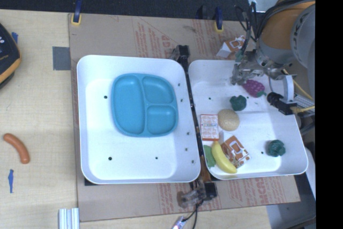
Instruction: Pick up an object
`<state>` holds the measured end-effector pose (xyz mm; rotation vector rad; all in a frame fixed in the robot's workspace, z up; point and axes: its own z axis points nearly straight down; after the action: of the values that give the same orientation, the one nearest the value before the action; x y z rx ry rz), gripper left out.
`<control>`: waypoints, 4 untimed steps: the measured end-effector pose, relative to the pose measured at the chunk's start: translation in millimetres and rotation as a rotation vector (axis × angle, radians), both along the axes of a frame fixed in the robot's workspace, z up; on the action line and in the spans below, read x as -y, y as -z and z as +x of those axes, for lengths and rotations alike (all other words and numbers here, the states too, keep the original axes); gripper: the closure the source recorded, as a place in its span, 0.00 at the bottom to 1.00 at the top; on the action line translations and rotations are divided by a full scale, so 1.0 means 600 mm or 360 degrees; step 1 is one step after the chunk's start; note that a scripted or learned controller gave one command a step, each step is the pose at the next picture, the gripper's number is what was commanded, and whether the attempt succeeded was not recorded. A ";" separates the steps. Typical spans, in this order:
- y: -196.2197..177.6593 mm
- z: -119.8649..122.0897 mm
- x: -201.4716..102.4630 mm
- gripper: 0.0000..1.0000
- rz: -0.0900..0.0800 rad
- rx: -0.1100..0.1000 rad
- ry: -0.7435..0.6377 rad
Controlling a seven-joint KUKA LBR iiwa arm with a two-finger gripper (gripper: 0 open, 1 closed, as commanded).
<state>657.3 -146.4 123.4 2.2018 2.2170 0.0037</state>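
Camera view. Gripper [247,73] low in right bin [289,169], far corner, over purple grape bunch [254,86]; finger spread could not be told, nor any hold. Risk: grapes likely to roll or slip from a shallow pinch; green piece [238,102] close by could be nudged. Left bin [91,169] bore blue divided plate [144,104]. Both bins sat on cardboard [134,35] over wooden bench [32,99]; sausage [17,147] lay loose there.

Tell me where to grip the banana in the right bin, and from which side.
Judging by its pose, grip the banana across its thick middle, coming straight down. It lies flat along the right bin's near-left corner, with the patterned packet against its right side and a green piece on its left, so finger room looks tight; the curved ends taper.
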 end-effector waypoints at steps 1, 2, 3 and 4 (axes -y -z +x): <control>0.000 0.000 0.000 0.00 0.0000 -0.0001 -0.0001; 0.036 -0.006 0.053 0.00 0.0016 -0.0020 0.0003; 0.053 -0.086 -0.005 0.00 0.0015 -0.0030 0.0003; 0.035 -0.086 -0.002 1.00 0.0012 -0.0031 -0.0002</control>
<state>605.8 -145.2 102.5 2.2138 2.2319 -0.0093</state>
